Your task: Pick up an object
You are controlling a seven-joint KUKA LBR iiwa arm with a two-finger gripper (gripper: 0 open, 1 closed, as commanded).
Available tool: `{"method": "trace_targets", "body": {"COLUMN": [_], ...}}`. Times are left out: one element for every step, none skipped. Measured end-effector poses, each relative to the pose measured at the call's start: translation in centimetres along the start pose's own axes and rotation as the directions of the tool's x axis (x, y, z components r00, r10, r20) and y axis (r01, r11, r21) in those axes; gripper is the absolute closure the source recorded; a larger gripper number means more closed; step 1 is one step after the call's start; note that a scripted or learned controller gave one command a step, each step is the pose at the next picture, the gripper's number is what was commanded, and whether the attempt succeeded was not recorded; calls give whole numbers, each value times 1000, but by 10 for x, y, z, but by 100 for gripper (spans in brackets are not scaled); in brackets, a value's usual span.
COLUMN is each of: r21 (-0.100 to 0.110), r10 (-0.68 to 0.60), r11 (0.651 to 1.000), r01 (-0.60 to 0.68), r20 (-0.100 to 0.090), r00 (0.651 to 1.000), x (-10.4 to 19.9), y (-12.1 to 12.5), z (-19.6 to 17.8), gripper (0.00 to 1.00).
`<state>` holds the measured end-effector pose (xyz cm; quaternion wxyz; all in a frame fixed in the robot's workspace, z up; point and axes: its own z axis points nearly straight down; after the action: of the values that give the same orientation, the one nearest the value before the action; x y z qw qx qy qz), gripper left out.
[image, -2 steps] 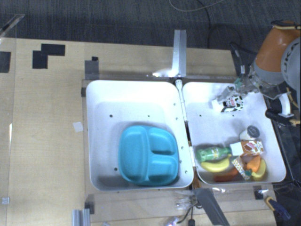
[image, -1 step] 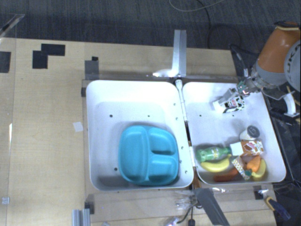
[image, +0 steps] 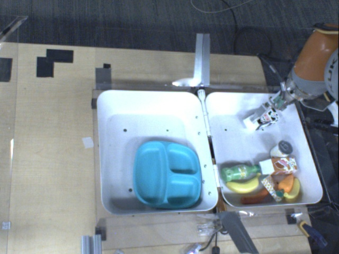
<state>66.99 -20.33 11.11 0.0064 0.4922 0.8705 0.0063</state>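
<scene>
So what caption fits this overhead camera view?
Arm's tool above the right bin of toy food; blue tray in the left bin.

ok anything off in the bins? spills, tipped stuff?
No spills or damage. The blue divided tray lies alone in the left bin, slightly askew. The right bin's items are heaped in its near corner, a banana among them.

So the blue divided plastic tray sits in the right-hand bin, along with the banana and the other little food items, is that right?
Not quite. The camera view shows the blue divided plastic tray lying in the left white bin, by itself. The yellow banana and the other small food items are heaped in the near end of the right white bin.
</scene>
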Motion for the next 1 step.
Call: {"method": "trace_targets", "body": {"r21": [-9], "r10": [-2], "r11": [1000], "r01": [2], "r20": [9], "r00": [1000], "x": [-2], "y": [4], "z": [-15], "gripper": [100]}}
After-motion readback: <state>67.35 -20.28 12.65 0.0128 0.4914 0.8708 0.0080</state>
